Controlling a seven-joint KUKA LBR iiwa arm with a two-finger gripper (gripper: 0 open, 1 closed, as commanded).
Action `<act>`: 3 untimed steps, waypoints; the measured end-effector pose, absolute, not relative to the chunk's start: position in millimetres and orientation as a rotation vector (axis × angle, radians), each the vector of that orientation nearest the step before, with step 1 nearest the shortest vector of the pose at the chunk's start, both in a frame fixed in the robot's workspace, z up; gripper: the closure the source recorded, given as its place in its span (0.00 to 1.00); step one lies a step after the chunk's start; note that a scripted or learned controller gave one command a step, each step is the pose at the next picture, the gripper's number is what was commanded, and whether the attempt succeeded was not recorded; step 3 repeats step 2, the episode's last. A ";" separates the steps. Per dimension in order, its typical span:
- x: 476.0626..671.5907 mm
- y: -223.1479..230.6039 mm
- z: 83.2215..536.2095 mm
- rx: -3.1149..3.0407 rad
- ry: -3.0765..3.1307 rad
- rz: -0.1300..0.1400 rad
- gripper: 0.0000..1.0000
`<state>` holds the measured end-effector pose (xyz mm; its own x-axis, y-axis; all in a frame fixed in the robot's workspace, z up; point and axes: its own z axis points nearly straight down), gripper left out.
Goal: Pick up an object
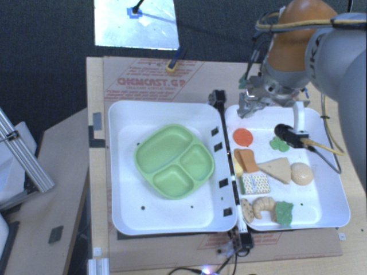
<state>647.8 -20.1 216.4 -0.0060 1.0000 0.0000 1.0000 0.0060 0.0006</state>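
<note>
- End effector (pixel 248 109) above right bin's (pixel 321 213) far left corner; finger state cannot be determined, nothing visibly grasped.
- Arm (pixel 321 44) cut off at frame's right edge.
- Green item (pixel 280 144) partly hidden.

The arm (pixel 327 44) runs off the right edge. Its wrist hides the right bin's (pixel 335 208) far rim. The gripper's (pixel 248 109) finger spacing is unreadable.

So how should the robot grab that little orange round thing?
The flat orange disc lies in the right-hand white bin. Probably best to come straight down and pinch across its round edge, left to right: those sides look free, while the orange block sits close below it.
</note>
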 end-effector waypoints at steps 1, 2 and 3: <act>644.7 -28.0 227.5 2.219 2.223 0.003 1.00; 651.2 -30.6 231.6 2.218 2.222 0.004 1.00; 651.2 -30.6 231.6 2.218 2.222 0.004 1.00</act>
